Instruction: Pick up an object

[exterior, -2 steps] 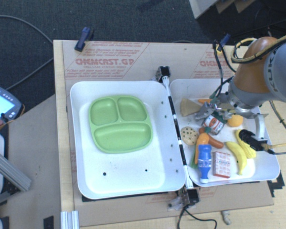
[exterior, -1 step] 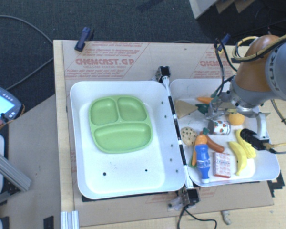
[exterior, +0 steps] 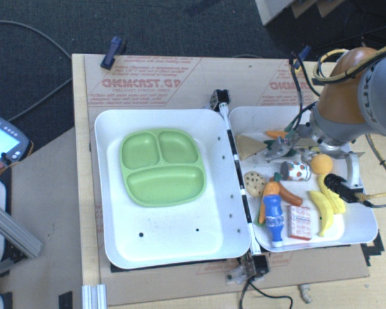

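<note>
jaws [exterior: 284, 148] grip unclear; crowded by orange [exterior: 321, 165], banana [exterior: 324, 208], cookie [exterior: 254, 183], bottle [exterior: 273, 219]

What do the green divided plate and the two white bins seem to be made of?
Green plate: probably moulded plastic, matte, since its colour is even and its compartment edges are rounded. White bins: likely thin plastic, smooth and slightly glossy, with rounded, formed rims. Neither material is certain from this view.
</note>
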`<control>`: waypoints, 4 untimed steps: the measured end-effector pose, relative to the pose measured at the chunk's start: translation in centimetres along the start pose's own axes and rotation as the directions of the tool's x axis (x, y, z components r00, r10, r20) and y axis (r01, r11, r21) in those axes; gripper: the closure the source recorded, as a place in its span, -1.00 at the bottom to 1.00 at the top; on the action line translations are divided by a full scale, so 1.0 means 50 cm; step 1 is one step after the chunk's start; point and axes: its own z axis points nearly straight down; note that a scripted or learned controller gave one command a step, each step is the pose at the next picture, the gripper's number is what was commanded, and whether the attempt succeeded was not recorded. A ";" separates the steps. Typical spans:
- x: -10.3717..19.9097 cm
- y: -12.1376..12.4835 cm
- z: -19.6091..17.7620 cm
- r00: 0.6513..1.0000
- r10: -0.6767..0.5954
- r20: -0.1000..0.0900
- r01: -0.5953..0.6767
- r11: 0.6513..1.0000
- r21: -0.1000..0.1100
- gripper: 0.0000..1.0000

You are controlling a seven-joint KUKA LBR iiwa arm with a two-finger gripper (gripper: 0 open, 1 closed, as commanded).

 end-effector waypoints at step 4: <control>0.052 -0.180 0.021 1.000 0.001 -0.001 -0.001 1.000 0.001 1.00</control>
